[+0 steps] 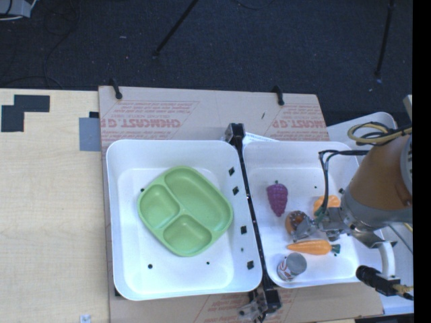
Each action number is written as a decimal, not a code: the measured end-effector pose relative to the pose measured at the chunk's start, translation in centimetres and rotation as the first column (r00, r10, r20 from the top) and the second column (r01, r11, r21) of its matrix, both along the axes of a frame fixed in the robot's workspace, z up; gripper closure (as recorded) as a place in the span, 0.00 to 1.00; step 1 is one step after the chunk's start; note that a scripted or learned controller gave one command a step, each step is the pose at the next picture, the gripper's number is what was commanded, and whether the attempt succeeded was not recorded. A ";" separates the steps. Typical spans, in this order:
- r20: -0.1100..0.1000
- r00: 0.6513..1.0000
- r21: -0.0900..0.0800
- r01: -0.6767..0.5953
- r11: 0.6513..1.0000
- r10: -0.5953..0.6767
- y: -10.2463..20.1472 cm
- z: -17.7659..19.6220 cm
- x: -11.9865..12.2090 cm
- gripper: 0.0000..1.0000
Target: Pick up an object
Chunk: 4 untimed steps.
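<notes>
Dark carpeted floor with cables and stand legs lies beyond a pale wooden bench (47, 214). On the bench, a brown cardboard sheet (202, 116) carries two shallow white plastic bins side by side.

Left bin (128, 274): holds a light green three-compartment plastic plate (185, 210), lying flat, slightly turned.

Right bin (296, 157): small toy foods, clustered toward its near right half.
- Purple bunch of plastic grapes (277, 198), standing alone near the bin's middle, clear of the rest.
- Brown rounded toy piece (295, 221), just right of and nearer than the grapes.
- Orange plastic carrot (310, 247), lying lengthwise left to right, near side.
- Small round grey-and-red cup-like object (292, 266), near wall of bin, just beside the carrot.
- Orange piece (328, 202), partly hidden behind the arm.

The grey arm with its orange band (380, 180) reaches in from the right. End effector (316, 229) sits low between the brown piece and the carrot, touching or nearly touching both. Fingers blurred and small; cannot tell how far apart they stand, nor whether anything is between them.

Handling judgement: the carrot is the likely target. Probably hollow moulded plastic, so light, stiff, smooth and somewhat slippery; not fragile. Tapered shape may squirt out of a pinch near the tip. Best hold: across the thick middle, fingers square to its long axis. Crowding neighbours could be nudged.
</notes>
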<state>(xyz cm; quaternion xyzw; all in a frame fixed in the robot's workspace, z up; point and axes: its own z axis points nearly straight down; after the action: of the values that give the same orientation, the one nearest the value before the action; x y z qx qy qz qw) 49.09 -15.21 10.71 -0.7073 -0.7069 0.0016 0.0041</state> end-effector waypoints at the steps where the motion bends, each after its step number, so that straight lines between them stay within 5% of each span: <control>1: 0.003 1.000 -0.001 0.005 1.000 -0.005 -0.2 1.3 0.1 1.00; 4: 0.012 1.000 -0.005 -0.001 1.000 0.001 0.1 17.8 0.7 1.00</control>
<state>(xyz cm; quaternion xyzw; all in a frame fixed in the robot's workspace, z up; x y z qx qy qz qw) 49.82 -15.13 28.48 -0.7068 -0.7074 -0.0008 -0.0016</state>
